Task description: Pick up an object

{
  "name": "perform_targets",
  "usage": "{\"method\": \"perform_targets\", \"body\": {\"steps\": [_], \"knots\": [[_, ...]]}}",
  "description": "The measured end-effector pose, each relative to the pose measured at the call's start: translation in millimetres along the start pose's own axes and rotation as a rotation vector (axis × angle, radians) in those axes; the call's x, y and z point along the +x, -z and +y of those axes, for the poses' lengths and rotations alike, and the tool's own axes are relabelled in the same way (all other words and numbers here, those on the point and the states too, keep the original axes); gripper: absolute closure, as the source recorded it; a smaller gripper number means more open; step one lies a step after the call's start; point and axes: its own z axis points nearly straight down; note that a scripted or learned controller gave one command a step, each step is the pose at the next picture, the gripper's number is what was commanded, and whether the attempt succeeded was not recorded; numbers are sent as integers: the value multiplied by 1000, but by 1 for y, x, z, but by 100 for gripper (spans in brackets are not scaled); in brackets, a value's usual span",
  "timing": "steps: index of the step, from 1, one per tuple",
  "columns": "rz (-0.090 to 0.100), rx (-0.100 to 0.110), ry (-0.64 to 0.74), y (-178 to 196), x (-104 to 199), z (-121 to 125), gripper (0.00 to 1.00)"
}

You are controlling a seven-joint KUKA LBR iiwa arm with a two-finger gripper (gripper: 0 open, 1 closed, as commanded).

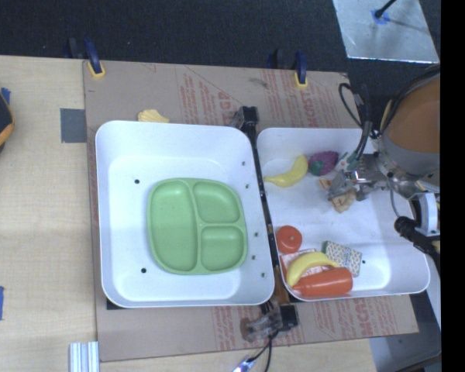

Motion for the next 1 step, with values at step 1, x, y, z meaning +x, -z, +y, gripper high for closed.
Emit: {"method": "perform_targets", "body": {"steps": [1], "knots": [[1,-2,3,53,76,37,100]]}}
